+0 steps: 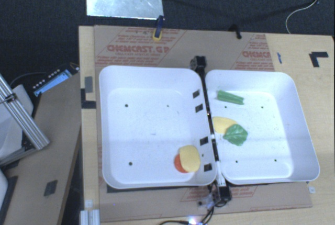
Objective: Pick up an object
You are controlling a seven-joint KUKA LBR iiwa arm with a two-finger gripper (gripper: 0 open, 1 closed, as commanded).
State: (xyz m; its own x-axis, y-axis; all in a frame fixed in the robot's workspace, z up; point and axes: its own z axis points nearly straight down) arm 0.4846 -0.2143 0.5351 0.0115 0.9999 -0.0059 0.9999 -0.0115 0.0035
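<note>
Bench [131, 43] — two white bins: left bin [112, 114], right bin [298, 130], touching.

Two white bins [152, 75], yellow piece [189, 158], green pieces [230, 97].

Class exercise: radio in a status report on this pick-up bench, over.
Left bin: yellow piece overlapping a red-orange one, near front right corner. Right bin: green strip, yellow piece touching green leaf shape. Nothing lifted yet.
</note>
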